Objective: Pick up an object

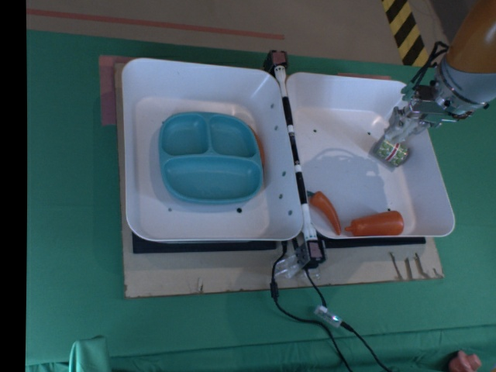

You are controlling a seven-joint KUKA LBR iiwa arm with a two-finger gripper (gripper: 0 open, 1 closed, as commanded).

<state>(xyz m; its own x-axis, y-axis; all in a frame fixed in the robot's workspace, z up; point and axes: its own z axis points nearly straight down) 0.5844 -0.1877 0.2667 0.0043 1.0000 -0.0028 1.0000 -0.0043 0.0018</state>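
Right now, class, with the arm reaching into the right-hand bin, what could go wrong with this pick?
1. The gripper sits over a small greenish object near the bin's far wall; it could slip out or get pushed against that wall.
2. The two orange carrots lie at the bin's near edge; a low sweep might knock them.

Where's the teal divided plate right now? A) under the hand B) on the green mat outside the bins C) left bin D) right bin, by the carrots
C: the teal divided plate lies flat in the left bin, while the two orange carrots lie in the right bin, where the hand is.
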